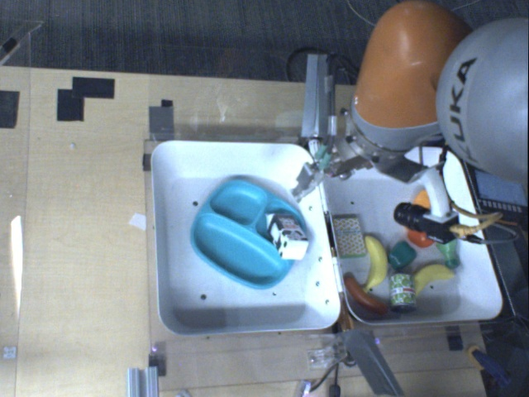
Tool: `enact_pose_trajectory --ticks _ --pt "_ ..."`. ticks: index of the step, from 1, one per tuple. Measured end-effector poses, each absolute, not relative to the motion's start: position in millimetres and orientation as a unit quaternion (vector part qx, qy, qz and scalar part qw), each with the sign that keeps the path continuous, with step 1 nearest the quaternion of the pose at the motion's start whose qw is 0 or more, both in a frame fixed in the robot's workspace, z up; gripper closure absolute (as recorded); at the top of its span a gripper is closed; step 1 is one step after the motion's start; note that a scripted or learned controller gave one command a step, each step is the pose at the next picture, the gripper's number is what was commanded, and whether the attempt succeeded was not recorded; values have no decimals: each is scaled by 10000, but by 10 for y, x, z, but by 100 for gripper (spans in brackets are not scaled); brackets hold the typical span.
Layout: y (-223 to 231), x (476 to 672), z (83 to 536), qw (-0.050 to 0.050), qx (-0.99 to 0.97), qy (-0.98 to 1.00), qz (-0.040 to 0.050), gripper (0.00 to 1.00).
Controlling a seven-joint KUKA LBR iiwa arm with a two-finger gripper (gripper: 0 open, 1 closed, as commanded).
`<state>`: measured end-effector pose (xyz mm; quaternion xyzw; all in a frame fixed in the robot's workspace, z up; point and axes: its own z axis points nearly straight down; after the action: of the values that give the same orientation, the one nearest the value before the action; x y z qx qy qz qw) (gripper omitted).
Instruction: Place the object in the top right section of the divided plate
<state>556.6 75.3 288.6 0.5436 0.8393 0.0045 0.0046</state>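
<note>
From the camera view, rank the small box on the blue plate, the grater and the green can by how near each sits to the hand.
From the hand:
1. Small box, on the blue plate, left bin.
2. Grater, right bin, by the divider.
3. Green can, right bin's front.

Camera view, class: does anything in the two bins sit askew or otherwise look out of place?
One thing stands out. The small black-and-white box sits tilted in the right-hand section of the blue divided plate, leaning toward its rim rather than lying flat. The bananas and other items in the right bin are a loose jumble, nothing spilled.
</note>
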Motion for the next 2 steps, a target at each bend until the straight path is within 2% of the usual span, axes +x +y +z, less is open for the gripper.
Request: enact_pose_trajectory --ticks 2 --pt "753 5566 2886 46 5436 8393 45 0"
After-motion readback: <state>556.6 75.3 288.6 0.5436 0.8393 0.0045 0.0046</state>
